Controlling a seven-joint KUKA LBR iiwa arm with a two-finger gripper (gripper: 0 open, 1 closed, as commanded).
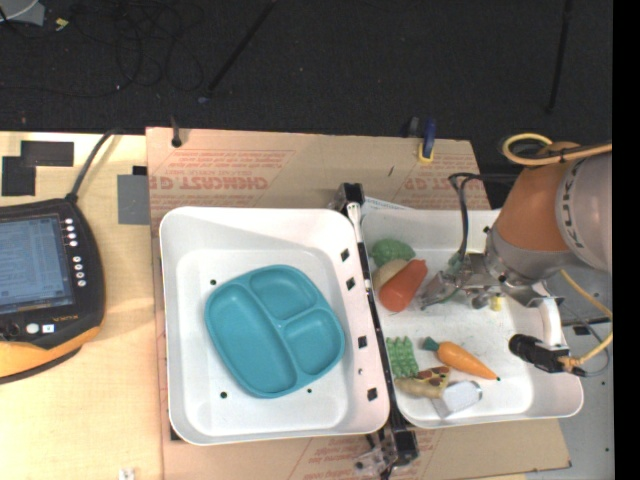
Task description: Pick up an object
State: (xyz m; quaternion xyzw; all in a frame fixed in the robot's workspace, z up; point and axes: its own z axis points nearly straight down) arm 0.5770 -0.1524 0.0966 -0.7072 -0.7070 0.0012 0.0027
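A robotics lab — 2 white bins, control pendant, loose cables on cardboard.

Left bin white, holds teal divided plate. Right bin white too. Inside it — red-orange round toy with pale top, green leafy piece behind it, green ridged piece, orange carrot with dark green stem end. Arm grey, orange band above wrist — gripper dull metallic grey. Cardboard under bins brown with red print.
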